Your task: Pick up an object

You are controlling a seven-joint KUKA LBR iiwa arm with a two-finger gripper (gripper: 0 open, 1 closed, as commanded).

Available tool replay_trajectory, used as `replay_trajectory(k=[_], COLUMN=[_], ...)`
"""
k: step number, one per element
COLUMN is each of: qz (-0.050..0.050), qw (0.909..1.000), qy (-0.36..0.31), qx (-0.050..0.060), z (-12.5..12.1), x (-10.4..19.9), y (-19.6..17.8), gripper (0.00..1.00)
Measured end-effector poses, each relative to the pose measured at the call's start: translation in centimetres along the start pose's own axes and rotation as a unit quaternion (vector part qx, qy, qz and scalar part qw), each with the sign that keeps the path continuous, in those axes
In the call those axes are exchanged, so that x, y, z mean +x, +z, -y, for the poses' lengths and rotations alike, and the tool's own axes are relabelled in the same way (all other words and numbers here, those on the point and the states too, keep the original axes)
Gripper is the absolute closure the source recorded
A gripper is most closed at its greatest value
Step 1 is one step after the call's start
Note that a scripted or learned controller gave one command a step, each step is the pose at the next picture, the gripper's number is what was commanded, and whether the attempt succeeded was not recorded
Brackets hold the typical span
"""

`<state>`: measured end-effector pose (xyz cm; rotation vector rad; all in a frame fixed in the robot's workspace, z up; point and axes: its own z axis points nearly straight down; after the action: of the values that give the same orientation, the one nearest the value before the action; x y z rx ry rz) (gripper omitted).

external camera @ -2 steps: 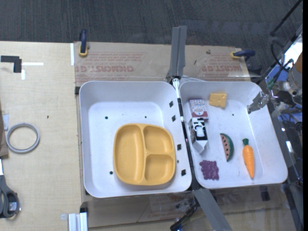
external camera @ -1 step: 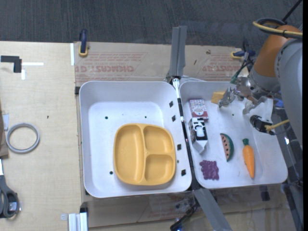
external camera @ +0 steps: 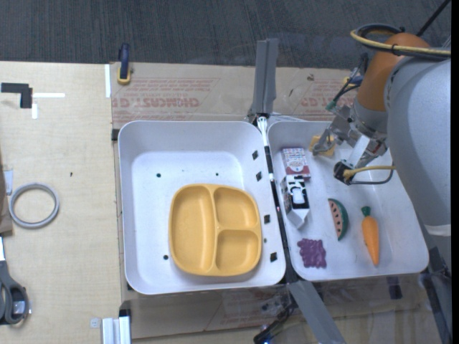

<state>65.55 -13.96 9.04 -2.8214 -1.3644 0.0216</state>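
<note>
My gripper (external camera: 332,158) hangs over the back of the right bin (external camera: 391,192), with its two fingertips spread apart and nothing between them. It stands open. To its left lies a white and red carton (external camera: 294,160), and just in front of that a black and white packet (external camera: 297,194). A watermelon slice (external camera: 338,218) and an orange carrot (external camera: 370,239) lie toward the bin's front, below the gripper. A purple bunch of grapes (external camera: 311,253) sits at the front left corner.
A yellow divided plate (external camera: 215,229) fills much of the left bin (external camera: 143,163). A grey divider post (external camera: 265,77) rises between the bins at the back. A tape roll (external camera: 32,205) and scissors (external camera: 11,301) lie on the bench at far left.
</note>
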Motion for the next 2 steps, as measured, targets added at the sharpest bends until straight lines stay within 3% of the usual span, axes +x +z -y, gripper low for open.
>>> replay_trajectory(k=[1,2], qz=[0.0,0.0], qw=[1.0,1.0], qy=[-0.002,-0.002], qx=[-0.004,-0.004], z=[-0.09,-0.07], x=[0.14,0.15], y=[-0.97,-0.94], gripper=[1.0,0.0])
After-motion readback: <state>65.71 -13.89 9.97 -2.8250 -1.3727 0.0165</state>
